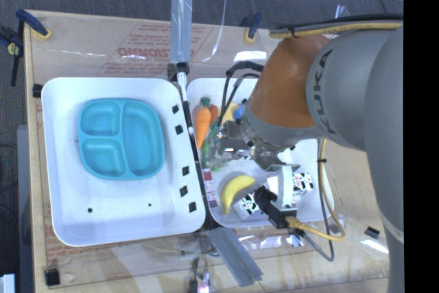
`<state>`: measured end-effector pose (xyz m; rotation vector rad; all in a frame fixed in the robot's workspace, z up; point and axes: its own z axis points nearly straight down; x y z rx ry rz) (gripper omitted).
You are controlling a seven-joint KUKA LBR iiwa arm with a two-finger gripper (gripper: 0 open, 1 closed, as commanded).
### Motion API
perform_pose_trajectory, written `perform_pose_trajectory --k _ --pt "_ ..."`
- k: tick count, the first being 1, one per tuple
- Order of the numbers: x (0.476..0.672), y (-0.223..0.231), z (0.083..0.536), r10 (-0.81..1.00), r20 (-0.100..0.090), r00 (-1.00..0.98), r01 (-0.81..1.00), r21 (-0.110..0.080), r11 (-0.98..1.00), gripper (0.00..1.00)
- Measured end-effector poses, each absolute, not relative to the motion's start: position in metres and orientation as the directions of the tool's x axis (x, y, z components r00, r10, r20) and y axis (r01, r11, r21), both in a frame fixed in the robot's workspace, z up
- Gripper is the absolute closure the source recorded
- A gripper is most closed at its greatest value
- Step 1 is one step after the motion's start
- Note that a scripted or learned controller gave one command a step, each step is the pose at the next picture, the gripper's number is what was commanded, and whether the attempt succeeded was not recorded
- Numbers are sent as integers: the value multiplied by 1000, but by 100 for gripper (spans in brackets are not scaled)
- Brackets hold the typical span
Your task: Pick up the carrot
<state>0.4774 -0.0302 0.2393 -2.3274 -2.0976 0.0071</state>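
The carrot (204,123) lies in the right-hand bin (218,87), hard against the wall it shares with the left bin (62,94), its orange body pointing up the view with a bit of green at the top end. The gripper (223,145) sits just beside it, on the side away from that shared wall and a touch toward the carrot's lower end; from where I stand I cannot tell whether the jaws are apart or together, because the metal there is a blur of grey and cable under the orange wrist band (291,82). Nothing orange shows between them, so I would not call the carrot held. What worries me is the crowding. The carrot is pinned against the wall, so a jaw coming down on that side may land on the rim or the wall instead of slipping past the vegetable, and the carrot would simply roll or get shoved along. Just below the jaws lies a banana (235,190), and beyond it a black-and-white patterned object (296,183) (some small box or toy, I cannot make it out), both near enough that a slightly low or skewed closing could catch the banana instead. There is also something green right at the jaws, possibly another toy vegetable, which could be pinched by mistake. The blue divided plate (122,138) in the left bin is well apart from all this and in no danger.
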Motion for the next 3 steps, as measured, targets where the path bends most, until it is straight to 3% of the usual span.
perform_pose_trajectory --k 1,2,3 --pt "506 24 242 986 0 167 986 -9 -167 100" --pt "477 -44 231 973 0 231 973 -10 -231 100" --pt "478 -8 268 933 -1 359 933 -7 -359 100"
